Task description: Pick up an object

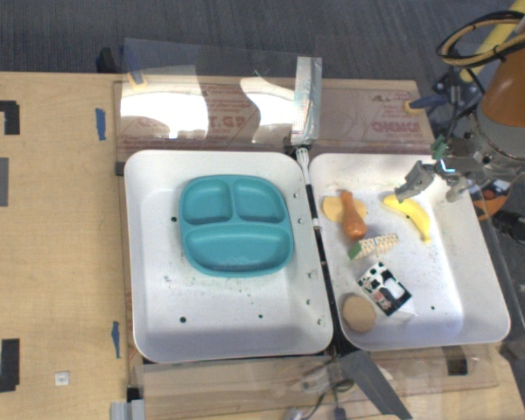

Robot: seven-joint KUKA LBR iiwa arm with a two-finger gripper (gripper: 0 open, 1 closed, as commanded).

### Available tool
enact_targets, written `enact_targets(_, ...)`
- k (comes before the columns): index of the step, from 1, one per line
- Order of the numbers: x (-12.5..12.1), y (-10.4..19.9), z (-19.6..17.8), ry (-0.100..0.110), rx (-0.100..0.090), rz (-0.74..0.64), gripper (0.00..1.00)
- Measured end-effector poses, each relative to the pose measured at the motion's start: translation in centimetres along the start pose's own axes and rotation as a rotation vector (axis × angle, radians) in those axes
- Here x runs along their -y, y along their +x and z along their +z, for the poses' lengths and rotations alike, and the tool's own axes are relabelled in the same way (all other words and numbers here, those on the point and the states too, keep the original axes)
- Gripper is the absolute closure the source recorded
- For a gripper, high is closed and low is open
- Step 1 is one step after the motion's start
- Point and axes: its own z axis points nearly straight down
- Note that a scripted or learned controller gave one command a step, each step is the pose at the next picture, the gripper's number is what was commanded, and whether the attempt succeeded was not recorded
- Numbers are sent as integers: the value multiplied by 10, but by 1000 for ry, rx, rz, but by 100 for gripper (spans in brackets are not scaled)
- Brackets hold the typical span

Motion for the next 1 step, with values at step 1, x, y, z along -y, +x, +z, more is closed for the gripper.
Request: enact_targets(1,-19,-16,84,7,-1,209,0)
